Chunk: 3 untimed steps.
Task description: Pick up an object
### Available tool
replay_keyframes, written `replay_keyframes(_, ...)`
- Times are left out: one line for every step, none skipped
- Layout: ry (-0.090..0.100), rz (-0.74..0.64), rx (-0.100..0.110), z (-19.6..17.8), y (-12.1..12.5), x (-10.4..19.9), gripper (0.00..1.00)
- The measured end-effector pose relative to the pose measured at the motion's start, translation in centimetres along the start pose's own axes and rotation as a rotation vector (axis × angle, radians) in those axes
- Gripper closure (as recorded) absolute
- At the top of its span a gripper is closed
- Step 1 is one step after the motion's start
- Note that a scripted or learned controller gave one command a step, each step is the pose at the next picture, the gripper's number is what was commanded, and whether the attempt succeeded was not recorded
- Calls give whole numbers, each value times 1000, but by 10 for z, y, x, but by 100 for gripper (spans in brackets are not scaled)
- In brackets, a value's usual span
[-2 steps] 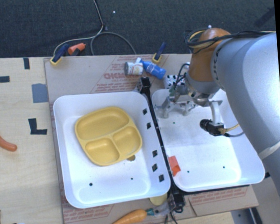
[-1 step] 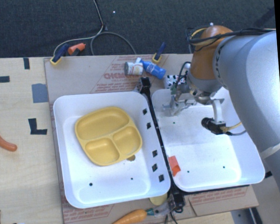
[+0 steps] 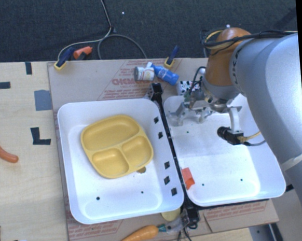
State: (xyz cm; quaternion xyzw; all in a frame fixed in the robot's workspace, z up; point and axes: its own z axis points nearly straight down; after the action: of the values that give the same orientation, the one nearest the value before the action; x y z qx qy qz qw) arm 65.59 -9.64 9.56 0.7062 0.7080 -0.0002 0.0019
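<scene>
Reaching down into the right bin [image 3: 260, 187], gripper [image 3: 189, 112] hovering near its upper left corner, grip state impossible to tell. Yellow plate [image 3: 116, 145] lying in the left bin [image 3: 76, 201], probably calling for a leftward shift.

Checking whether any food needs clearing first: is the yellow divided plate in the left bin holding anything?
Empty: the yellow divided plate lies face up in the left bin, all three compartments bare.
</scene>
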Motion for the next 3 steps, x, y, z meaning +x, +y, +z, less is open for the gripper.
replay_keyframes(2, 1, 0, 10, -8, -9, 0)
replay_keyframes(2, 1, 1, 10, 13, 3, 0)
replay_keyframes(1, 1, 1, 0, 13, 3, 100)
